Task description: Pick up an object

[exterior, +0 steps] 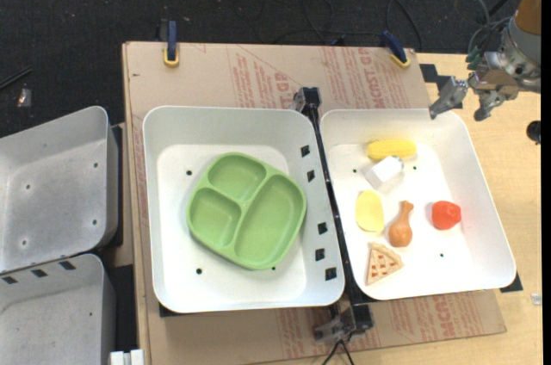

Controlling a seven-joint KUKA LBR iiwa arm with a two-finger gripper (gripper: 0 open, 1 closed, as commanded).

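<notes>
The right bin (482, 182) holds several toy foods: a yellow corn cob (391, 150), a white block (384, 172), a pale yellow slice (370, 210), a brown chicken drumstick (400, 224), a red tomato (445, 215) and a pizza slice (382, 262). My gripper (469, 99) hangs open above the bin's far right corner, its two fingers spread with nothing between them. It is well apart from all the foods.
The left bin (164, 182) holds a green divided plate (248, 209). A black divider (325, 208) runs between the bins. Cardboard lies under both bins, with clamps at its back edge. Two white lids (52, 182) lie at the far left.
</notes>
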